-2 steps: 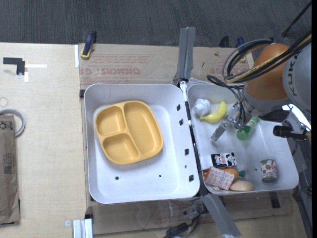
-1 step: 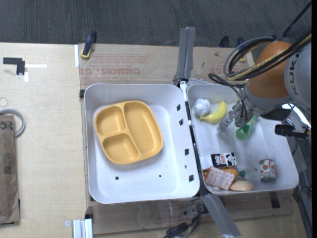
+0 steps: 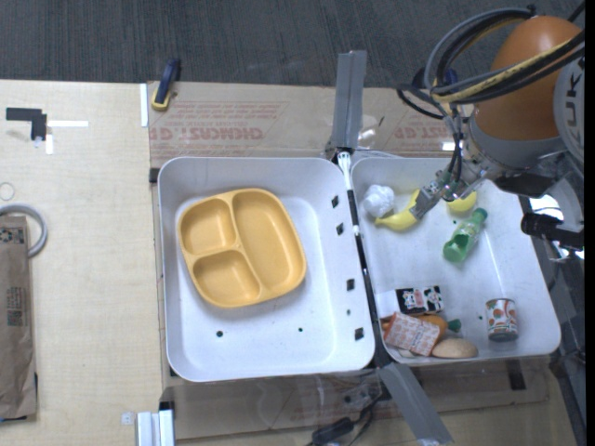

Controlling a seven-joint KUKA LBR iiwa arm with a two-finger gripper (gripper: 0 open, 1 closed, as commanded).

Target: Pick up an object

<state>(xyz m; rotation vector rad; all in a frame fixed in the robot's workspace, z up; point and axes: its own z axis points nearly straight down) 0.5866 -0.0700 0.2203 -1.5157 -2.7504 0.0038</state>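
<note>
In the right bin (image 3: pixel 530 277) my gripper (image 3: pixel 429 199) hangs low over the back part, its tip right at the right end of a yellow banana (image 3: pixel 398 218). Whether it touches the banana I cannot tell. A crumpled white object (image 3: pixel 378 198) lies just left of the banana. A small yellow item (image 3: pixel 463 203) is partly hidden behind the gripper, and a green bottle (image 3: pixel 463 236) lies just below it. Near the front are a black-and-white carton (image 3: pixel 420 298), a red snack packet (image 3: pixel 409 334) and a small can (image 3: pixel 502 319).
The left bin (image 3: pixel 186 342) holds a yellow divided plate (image 3: pixel 242 247). A grey divider (image 3: pixel 350 100) runs between the bins at the back. The arm's orange band (image 3: pixel 530 72) and cables loom over the right bin's back corner. A brown bag (image 3: pixel 14 314) lies far left.
</note>
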